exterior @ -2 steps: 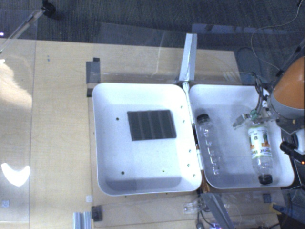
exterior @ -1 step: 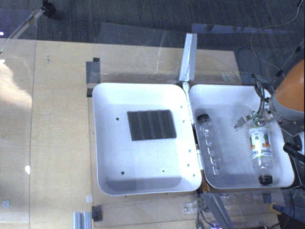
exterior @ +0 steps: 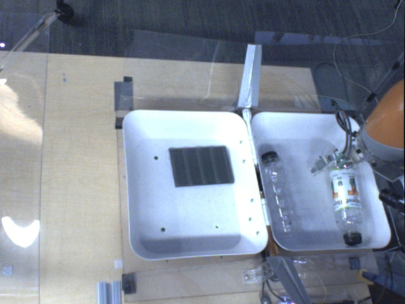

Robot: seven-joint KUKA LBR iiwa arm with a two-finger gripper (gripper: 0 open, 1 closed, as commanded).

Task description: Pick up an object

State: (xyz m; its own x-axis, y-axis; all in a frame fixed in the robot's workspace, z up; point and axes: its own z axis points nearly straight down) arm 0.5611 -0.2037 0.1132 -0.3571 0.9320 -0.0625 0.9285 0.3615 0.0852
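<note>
Gripper [exterior: 340, 160]: over right bin [exterior: 304, 124], near its right edge, touching labelled bottle [exterior: 346, 198]; finger state indiscernible; clear bottle [exterior: 277, 192] along left edge.

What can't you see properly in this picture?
- The gripper: small and blurred in the camera view, so its grip is unclear.
- The arm: cut off by the right edge.
- The labelled bottle: label print too small to read.
- The clear bottle: see-through against the white right bin, so whether anything is inside is unclear.
</note>
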